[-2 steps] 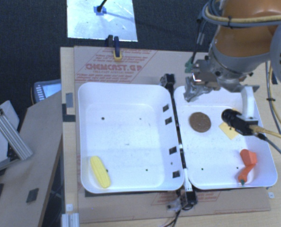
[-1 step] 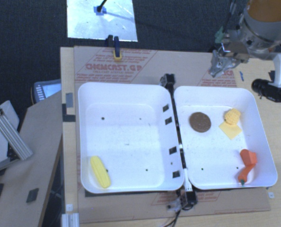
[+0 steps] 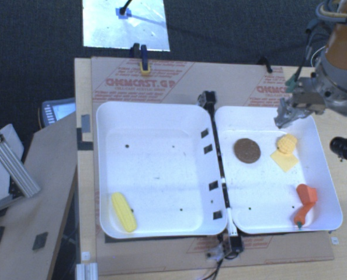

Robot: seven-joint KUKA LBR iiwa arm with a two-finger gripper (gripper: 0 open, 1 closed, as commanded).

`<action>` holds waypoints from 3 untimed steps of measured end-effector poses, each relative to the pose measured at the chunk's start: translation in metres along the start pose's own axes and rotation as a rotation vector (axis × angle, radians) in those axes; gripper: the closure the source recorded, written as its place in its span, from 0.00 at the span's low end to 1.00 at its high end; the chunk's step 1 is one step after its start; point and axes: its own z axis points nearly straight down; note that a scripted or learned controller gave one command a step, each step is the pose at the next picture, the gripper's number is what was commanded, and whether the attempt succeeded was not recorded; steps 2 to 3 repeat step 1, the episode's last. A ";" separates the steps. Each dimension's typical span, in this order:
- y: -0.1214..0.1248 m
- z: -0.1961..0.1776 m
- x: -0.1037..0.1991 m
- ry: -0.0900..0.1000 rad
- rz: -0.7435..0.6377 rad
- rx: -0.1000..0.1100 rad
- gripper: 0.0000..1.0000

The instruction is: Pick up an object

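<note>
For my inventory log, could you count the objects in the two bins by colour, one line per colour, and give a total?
Yellow: 3, the corn cob in the left bin, the round yellow piece and the cheese slice in the right bin
Brown: 1, the round patty
Orange: 1, the carrot
Total: 5

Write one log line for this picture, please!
hand: above right bin's back edge | near: corn, cheese | held: nothing seen

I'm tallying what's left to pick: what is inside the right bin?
The right bin holds a brown round patty, a yellow corn piece overlapping a flat yellow cheese slice, and an orange carrot. Whatever lies under the gripper is covered.
</note>
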 end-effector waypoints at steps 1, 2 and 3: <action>-0.036 0.028 -0.023 0.000 -0.001 -0.002 1.00; -0.036 0.028 -0.023 0.000 -0.001 -0.002 1.00; -0.036 0.028 -0.023 0.000 -0.001 -0.002 1.00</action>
